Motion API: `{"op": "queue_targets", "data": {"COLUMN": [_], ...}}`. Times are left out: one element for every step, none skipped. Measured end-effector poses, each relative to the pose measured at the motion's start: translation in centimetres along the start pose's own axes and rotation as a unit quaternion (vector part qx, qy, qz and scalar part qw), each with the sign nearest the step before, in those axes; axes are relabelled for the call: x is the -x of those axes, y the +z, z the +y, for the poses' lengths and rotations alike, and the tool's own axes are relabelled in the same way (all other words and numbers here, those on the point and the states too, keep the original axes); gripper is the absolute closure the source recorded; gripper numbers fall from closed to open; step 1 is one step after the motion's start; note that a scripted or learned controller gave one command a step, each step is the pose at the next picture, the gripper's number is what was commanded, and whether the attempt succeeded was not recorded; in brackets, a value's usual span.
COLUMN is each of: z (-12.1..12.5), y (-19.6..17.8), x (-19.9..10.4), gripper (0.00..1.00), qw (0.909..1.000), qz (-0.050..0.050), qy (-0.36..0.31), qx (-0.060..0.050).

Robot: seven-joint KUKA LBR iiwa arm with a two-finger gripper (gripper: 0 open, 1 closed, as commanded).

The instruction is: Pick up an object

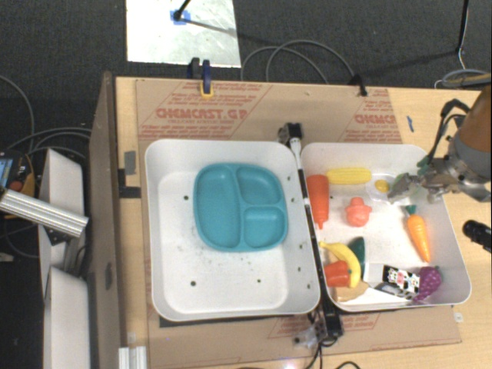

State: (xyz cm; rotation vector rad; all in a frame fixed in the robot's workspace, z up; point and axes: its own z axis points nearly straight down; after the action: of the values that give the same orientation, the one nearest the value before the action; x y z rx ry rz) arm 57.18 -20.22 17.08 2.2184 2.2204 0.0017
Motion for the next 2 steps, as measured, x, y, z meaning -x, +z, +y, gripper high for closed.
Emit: {"op": "queue_targets", "data": {"z": [0.0, -4.6], "y": [6.0, 7.4], "x": [-6.1, -1.0], "gripper": [0.0, 0.0], "qw": [1.0, 1.0], "qz": [0.001, 0.009], "qy": [0.0, -0.002], "qx": [0.0, 0.0]}}
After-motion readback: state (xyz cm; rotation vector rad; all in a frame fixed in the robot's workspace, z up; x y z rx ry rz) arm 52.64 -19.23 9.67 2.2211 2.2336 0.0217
